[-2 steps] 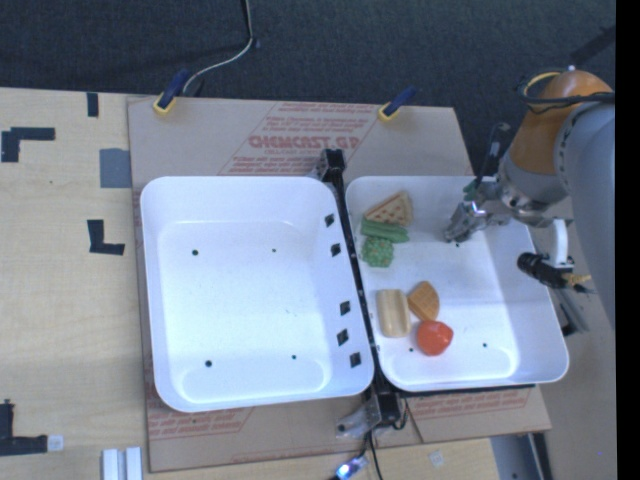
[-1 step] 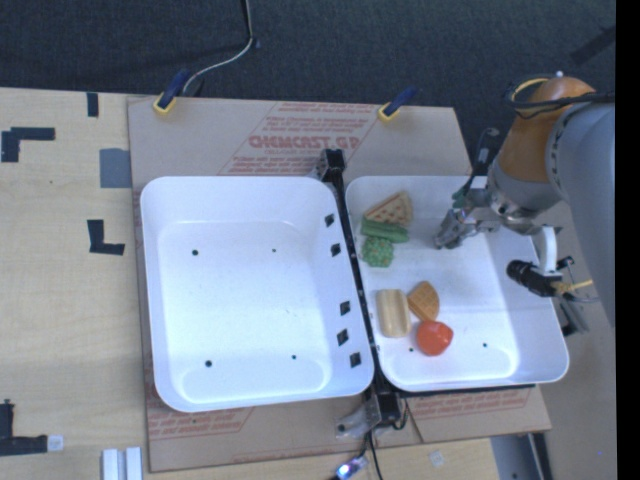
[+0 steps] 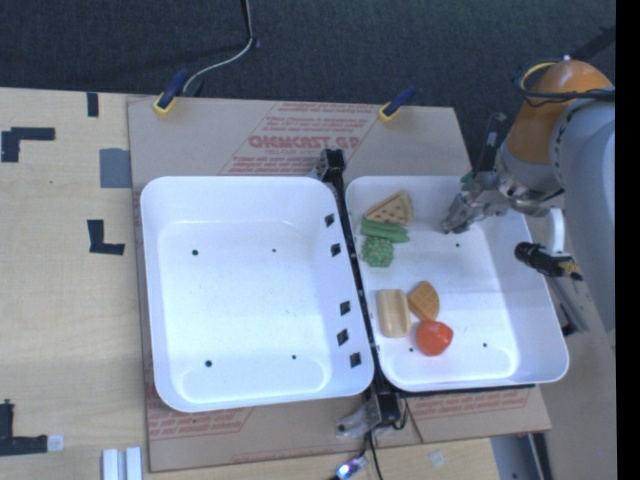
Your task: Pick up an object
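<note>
The two-finger gripper (image 3: 458,218) was positioned over the right white bin (image 3: 520,353), apart from the objects; its opening could not be determined, and nothing was seen held. The nearest target, the tan triangular wedge (image 3: 390,209), was located touching the green piece (image 3: 380,241), so a descent could displace both.

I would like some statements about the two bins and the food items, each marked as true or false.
1. The red tomato lies in the right bin. True.
2. The left bin holds the broccoli. False: the broccoli lies in the right bin, near the divider.
3. The gripper is above the right bin's far side. True.
4. The sandwich wedge is between the gripper's fingers. False: it lies apart from the gripper, on the bin floor.
</note>
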You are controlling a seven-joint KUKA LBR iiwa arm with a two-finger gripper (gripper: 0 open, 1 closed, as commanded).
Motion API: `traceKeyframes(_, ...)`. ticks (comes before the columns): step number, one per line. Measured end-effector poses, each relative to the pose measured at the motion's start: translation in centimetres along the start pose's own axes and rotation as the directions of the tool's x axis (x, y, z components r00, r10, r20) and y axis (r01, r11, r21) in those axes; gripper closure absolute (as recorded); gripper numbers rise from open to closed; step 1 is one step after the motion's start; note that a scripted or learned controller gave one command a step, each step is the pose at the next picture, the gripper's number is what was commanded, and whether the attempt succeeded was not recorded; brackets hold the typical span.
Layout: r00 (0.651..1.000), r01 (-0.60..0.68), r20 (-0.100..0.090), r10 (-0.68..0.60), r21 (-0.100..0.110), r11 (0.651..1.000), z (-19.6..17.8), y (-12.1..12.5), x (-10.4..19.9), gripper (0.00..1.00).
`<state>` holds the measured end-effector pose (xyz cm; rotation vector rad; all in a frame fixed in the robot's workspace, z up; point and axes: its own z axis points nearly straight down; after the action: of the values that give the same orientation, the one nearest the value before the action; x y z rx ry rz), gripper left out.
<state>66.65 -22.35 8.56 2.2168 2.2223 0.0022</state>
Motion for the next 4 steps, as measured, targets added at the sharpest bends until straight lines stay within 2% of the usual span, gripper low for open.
traceKeyframes(1,1.0,-0.002,0.001,0.002,-0.001,1.0,-0.1,-3.1,0.0,1.0)
traceKeyframes(2,1.0,-0.002,0.002,0.002,-0.002,1.0,-0.2,-5.3,0.0,1.0)
traceKeyframes(3,1.0,0.0,0.001,0.0,0.0,1.0,0.0,-1.4,0.0,1.0)
traceKeyframes(4,1.0,-0.002,0.002,0.002,-0.001,1.0,-0.2,-5.0,0.0,1.0)
